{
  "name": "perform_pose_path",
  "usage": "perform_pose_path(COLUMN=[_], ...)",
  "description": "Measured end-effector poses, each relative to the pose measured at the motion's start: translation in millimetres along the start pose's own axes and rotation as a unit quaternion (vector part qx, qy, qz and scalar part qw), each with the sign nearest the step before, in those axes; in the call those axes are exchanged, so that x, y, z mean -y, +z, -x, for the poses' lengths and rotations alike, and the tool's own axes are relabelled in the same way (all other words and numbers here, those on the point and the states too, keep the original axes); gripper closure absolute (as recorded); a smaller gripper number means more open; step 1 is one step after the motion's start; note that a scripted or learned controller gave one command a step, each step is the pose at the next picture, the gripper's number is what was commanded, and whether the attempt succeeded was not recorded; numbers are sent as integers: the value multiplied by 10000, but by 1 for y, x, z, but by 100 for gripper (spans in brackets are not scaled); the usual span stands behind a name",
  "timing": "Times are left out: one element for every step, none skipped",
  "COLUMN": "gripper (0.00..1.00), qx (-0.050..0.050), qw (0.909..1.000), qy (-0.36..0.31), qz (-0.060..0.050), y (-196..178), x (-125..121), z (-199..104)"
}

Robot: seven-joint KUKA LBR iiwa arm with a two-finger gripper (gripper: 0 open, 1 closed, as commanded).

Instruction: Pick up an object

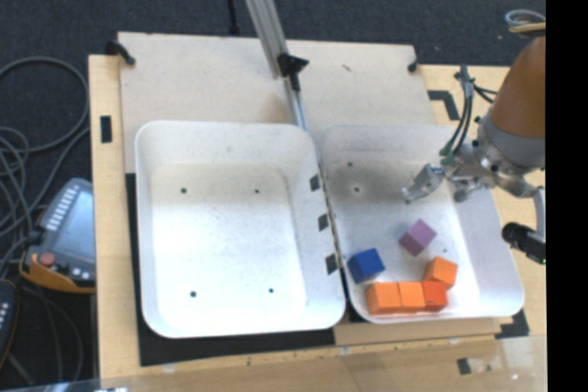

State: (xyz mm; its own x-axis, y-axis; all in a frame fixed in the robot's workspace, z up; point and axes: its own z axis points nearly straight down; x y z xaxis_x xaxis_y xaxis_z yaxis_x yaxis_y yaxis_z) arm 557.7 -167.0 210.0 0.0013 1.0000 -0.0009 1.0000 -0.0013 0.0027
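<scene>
Blocks are the things to pick from, and all of them lie in the lower part of the right bin (pixel 478 289): a purple block (pixel 418 237) nearest the tool, a blue block (pixel 367 264) to its lower left by the bin's left wall, and an orange cluster (pixel 413 291) along the bottom edge, made of a row of orange blocks with one more set at its right end.

The tool (pixel 424 183) hangs over the middle of the right bin, reaching in from the right of the frame, above and slightly right of the purple block in the picture and apart from it. Whether its fingers are spread or pressed together I cannot tell; nothing is visibly between them.

Behind it the grey wrist and orange band of the arm (pixel 519 110) run off toward the right edge. The left bin (pixel 147 197) sits alongside on the worktop (pixel 202 73), and a metal strut (pixel 262 5) slants down from the top of the frame to the gap between the bins.

By my reading this is the approach step, with no grasp made. The next move calls for settling on one block, probably the purple one since it stands free, centring over it, then descending to close on its sides.
</scene>
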Motion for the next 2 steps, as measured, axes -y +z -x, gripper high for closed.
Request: perform_pose_path(gripper=[0,0], qx=[37,21], qw=[10000,10000], qy=[-8,2], qz=[41,41], y=[112,110], x=[13,45], z=[-10,-33])
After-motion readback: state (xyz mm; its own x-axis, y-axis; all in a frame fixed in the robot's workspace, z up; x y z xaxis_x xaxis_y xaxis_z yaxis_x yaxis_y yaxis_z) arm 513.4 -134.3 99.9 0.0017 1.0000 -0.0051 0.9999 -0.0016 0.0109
